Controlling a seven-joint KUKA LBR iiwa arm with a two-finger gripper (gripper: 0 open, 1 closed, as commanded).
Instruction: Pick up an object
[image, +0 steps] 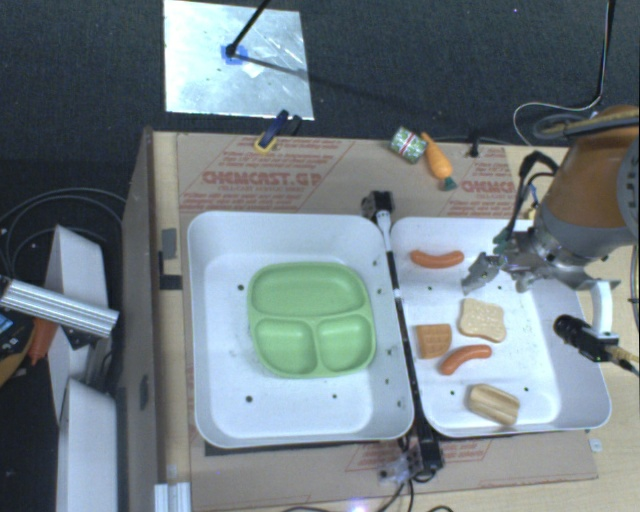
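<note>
Fingers of my gripper (487, 271) hang over the right bin (583, 398), near its upper right part. They look a little apart, with nothing between them. My grey arm (590, 195) comes in from the right side of the frame, with its orange band up near the top right.

Food toys lie in the right bin. A hot dog (437, 259) sits to the left of my fingers, near the bin's top edge. A slice of toast (482, 319) lies just below my fingers. A small square cracker (433, 340) is left of the toast. A second sausage (466, 358) lies below the toast, slanting. A bread roll (493, 403) sits lowest in the bin.

The left bin (222, 400) holds a green plate (311, 317) with three parts.

Up past the bins, on the brown board, lie a toy carrot (438, 160) and a little can (408, 144), touching each other.
</note>
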